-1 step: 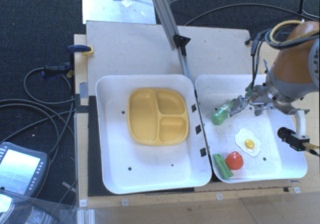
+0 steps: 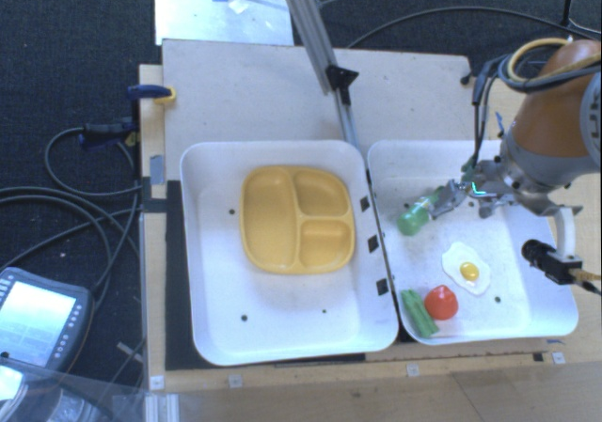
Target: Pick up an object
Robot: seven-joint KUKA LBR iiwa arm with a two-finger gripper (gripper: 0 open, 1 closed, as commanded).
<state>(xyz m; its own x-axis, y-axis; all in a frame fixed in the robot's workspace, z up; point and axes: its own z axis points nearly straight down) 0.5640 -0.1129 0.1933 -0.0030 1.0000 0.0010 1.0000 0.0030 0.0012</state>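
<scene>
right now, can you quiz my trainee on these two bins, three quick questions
1. True or false: the yellow divided plastic plate lies in the left white bin.
2. Which toy lies nearest the gripper? A) green toy bottle B) fried-egg toy C) red toy tomato
3. Fill in: beside the tomato lies a ___ flat strip.

Key: 1 true; 2 A; 3 green.

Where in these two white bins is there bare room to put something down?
Left bin: bare floor rings the yellow divided plate, widest along the near edge. Right bin: crowded with the green bottle, fried egg, tomato, green stick and the hand; its far-left corner is bare.
</scene>
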